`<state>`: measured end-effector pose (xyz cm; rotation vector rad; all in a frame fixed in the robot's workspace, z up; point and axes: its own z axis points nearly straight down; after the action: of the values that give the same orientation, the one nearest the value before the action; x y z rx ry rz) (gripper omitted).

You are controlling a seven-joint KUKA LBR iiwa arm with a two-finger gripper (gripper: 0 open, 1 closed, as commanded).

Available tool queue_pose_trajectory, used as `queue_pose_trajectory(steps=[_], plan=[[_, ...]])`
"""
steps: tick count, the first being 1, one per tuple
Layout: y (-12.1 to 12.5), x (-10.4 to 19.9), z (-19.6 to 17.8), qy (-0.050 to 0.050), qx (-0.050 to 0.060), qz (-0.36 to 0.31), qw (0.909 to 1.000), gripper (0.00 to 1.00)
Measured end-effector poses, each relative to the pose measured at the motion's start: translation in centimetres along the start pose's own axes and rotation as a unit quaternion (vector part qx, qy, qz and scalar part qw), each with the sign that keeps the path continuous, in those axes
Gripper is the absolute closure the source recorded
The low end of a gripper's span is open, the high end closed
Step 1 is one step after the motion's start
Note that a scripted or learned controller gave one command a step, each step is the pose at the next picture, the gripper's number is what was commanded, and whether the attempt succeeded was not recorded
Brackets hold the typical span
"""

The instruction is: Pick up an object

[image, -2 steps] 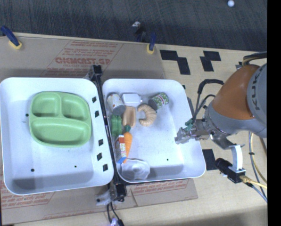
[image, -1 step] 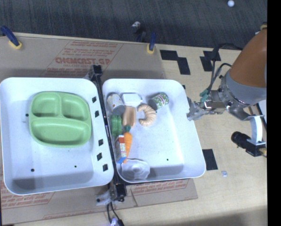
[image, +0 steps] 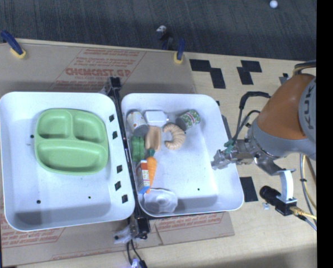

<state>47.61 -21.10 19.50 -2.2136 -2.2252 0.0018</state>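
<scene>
The right bin [image: 208,191] holds a cluster of small objects along its left and far sides. Among them are a silver can [image: 136,120], a white block [image: 155,116], a green-labelled can [image: 189,119], a curved tan pastry [image: 175,136], a tan roll [image: 152,138], a green item [image: 138,148], an orange carrot-like piece [image: 149,169] and a crumpled white object [image: 161,200]. My gripper [image: 218,161] hangs over the right rim of this bin, well to the right of the objects and apart from all of them. Nothing shows in it.
The left bin [image: 21,205] carries a green divided plate [image: 71,140]. A black hinge strip [image: 122,149] runs between the bins. The grey and orange arm [image: 284,121] covers the bench right of the right bin. Blue clamps [image: 13,44] hold the cardboard base.
</scene>
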Motion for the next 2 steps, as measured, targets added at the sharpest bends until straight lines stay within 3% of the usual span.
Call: queue_pose_trajectory(steps=[1,2], plan=[[0.2,2.3,-10.2,-0.003,-0.005,0.0,1.0,1.0],[0.1,7.4,-0.5,0.0,0.0,-0.001,1.0,1.0]])
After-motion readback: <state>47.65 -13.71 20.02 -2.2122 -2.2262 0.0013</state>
